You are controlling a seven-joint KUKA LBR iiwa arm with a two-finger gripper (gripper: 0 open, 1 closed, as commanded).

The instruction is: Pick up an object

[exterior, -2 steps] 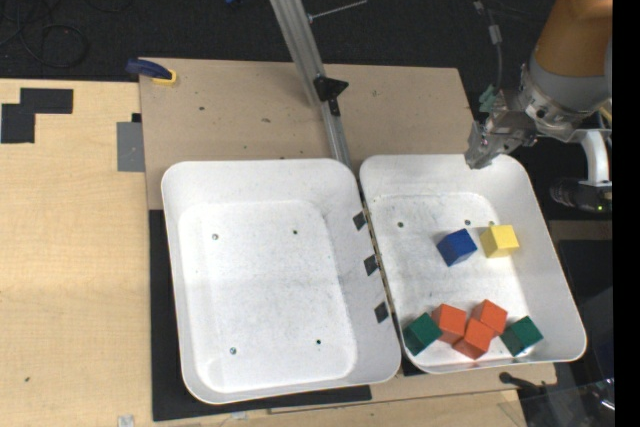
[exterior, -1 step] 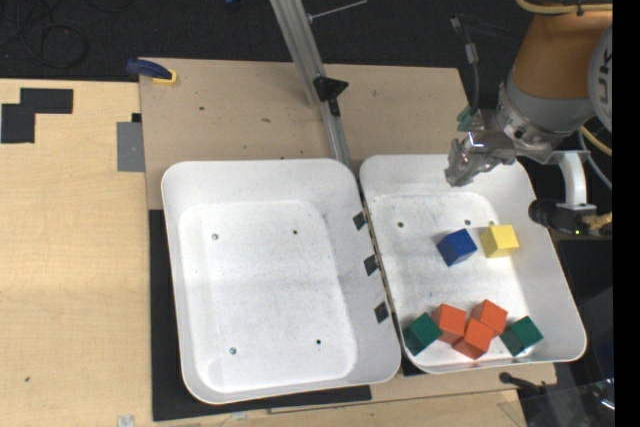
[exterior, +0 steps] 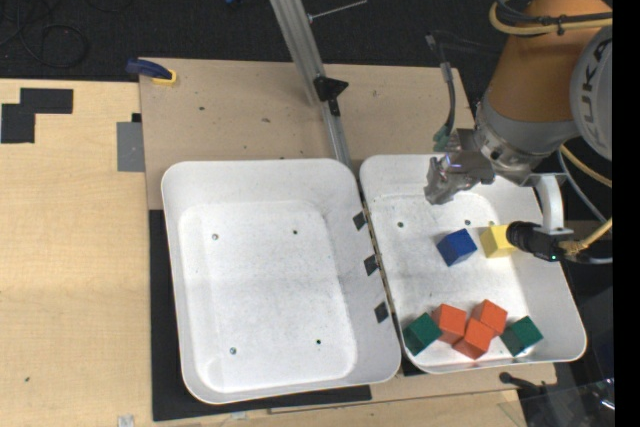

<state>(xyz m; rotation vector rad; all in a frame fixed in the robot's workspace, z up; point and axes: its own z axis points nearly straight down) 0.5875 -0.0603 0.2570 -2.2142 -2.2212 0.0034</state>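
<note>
My gripper (exterior: 441, 185) hangs over the back part of the right bin (exterior: 400, 177), above and slightly left of a blue cube (exterior: 456, 246). A yellow cube (exterior: 495, 241) lies just right of the blue one. Near the bin's front edge sits a cluster: a green cube (exterior: 422, 331), several orange cubes (exterior: 472, 324) and a second green cube (exterior: 521, 334). Nothing is visible between the fingers, and the fingertips are too blurred to read.
The left bin (exterior: 190, 183) lies beside the right one, with black clips along the shared rim. A slanted aluminium rail (exterior: 295, 25) rises behind the bins. The grey and orange arm (exterior: 545, 65) reaches in from the right.
</note>
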